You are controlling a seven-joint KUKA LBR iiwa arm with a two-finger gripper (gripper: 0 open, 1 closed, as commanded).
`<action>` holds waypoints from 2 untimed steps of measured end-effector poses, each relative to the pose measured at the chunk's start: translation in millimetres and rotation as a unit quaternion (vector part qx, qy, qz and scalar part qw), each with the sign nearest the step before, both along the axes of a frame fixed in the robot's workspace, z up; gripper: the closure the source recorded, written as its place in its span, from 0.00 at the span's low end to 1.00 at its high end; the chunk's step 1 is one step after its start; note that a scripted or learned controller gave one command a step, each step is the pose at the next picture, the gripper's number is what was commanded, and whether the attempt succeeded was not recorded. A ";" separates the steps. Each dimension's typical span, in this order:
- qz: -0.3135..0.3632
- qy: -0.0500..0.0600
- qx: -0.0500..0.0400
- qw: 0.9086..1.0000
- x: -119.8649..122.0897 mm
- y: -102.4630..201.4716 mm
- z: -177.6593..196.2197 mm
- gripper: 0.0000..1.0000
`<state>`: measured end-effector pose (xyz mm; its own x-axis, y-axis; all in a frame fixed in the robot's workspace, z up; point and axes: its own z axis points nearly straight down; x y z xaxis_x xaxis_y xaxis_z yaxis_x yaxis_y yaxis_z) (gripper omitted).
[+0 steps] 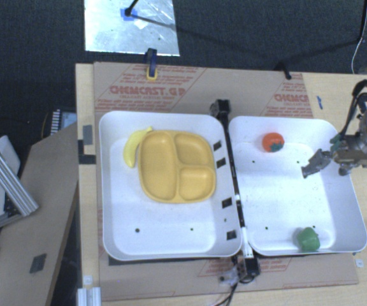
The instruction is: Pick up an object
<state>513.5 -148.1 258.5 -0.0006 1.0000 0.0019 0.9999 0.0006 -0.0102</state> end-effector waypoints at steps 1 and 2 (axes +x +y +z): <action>0.002 -0.006 -0.001 1.000 2.3 0.4 5.7 0.00; 0.000 -0.004 0.000 1.000 -0.3 7.9 -53.5 0.00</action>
